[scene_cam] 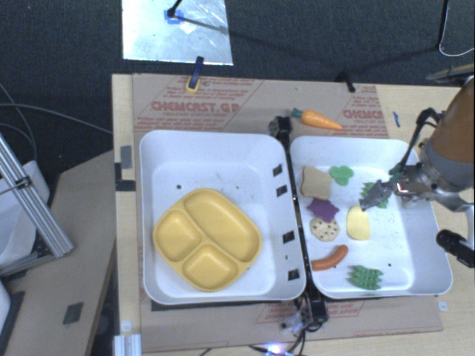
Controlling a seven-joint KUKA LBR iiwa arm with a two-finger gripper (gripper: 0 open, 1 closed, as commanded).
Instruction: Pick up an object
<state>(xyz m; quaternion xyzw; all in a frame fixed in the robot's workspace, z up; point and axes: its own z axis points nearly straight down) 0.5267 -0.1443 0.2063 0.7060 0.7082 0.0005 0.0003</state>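
Dark grey carpet floor (pixel 67 35) all round. Bench (pixel 122 221) pale wood, w/ brown cardboard sheet (pixel 245 99) on top, red "CHEMCAST" print. Shiny foil-like square (pixel 177 21) on floor beyond bench, blue tape bit (pixel 174 17) on it; thin dark rod (pixel 223 32) runs from it to bench far edge. Blue/yellow clamp (pixel 195 75) at bench far edge. Aluminium frame rails (pixel 33 206) at left, cables (pixel 30 113) over carpet near them. White cable loop (pixel 448 21) top right. Light even, soft shadows.
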